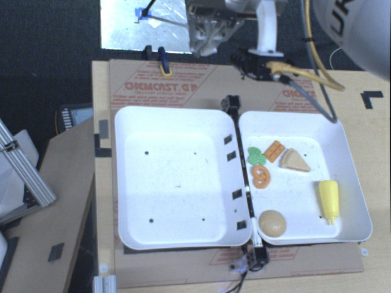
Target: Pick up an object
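Lying loose in the right-hand shallow white plastic bin (351, 182) were six small toy foods: a yellow squeeze bottle (328, 200) near the right wall, a tan round bun (272, 223) at the front corner by the divider, an orange pretzel (261, 176), a beige wedge (294, 161), an orange waffle piece (274, 151) and a green leafy piece (256, 157). All looked light, stiff and smooth, so likely slippery. The bottle seemed the easiest catch, gripped across its narrow body, with free floor on both sides. The left-hand white bin (125, 182) sat touching the first, both on a cardboard sheet (165, 84). The gripper (208, 38) hung high over the bench's far edge, well apart from the toys, holding nothing visible; how far open it stood could not be told.
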`<move>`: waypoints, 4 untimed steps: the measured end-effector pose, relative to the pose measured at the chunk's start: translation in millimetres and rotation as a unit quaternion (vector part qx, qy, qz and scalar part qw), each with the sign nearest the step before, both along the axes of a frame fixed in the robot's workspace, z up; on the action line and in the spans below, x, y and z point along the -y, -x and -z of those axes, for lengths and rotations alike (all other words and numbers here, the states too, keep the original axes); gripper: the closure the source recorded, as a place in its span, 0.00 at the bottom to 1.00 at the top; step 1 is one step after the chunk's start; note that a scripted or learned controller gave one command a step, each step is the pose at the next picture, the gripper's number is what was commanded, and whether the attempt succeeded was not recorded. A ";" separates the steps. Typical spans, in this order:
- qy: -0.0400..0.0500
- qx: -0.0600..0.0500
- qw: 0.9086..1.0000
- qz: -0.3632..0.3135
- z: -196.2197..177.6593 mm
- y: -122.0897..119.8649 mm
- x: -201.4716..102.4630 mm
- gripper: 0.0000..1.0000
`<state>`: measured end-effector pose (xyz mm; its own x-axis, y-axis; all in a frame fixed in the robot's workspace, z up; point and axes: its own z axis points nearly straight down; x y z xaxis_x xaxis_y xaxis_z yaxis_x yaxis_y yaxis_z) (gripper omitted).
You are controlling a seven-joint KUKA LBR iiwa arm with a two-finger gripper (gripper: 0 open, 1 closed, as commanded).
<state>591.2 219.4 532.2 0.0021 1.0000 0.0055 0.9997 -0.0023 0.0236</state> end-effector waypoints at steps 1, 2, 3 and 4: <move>0.005 -0.019 1.000 -0.001 262.1 -9.4 -14.5 1.00; 0.002 -0.010 1.000 -0.001 197.0 19.7 16.5 1.00; 0.003 -0.014 1.000 -0.001 204.0 75.2 41.7 1.00; 0.004 -0.013 1.000 0.005 245.4 89.7 175.5 1.00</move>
<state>501.6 43.9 286.8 0.0125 0.9999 -0.0036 0.9999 -0.0125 -0.0025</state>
